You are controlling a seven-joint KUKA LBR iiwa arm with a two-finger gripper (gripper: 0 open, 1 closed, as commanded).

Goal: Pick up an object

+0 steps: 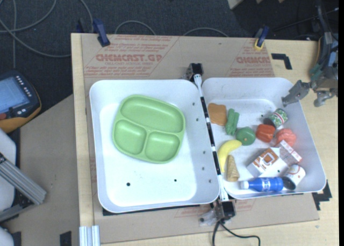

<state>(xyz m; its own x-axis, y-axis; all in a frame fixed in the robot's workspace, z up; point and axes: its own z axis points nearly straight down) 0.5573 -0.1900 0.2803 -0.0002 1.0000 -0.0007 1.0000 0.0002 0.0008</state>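
Note:
The right bin (252, 90) holds a jumble of toy food: an orange bread slice (217, 114), a green pickle (231, 121), a green round fruit (246, 135), a red tomato (265, 132), a small can (279, 116), a banana (228, 150), a brown-and-white carton (266, 160) and a blue bottle (264, 185). My gripper (307, 95) hovers over the bin's far right rim, above and to the right of the can. Its fingers are spread open with nothing between them.
The left bin (107, 186) carries a green divided plate (149, 128). A pink item (287, 136), a white box (291, 154) and a white cup (297, 174) crowd the right bin's right side. A cone-shaped bread piece (231, 168) lies by the banana.

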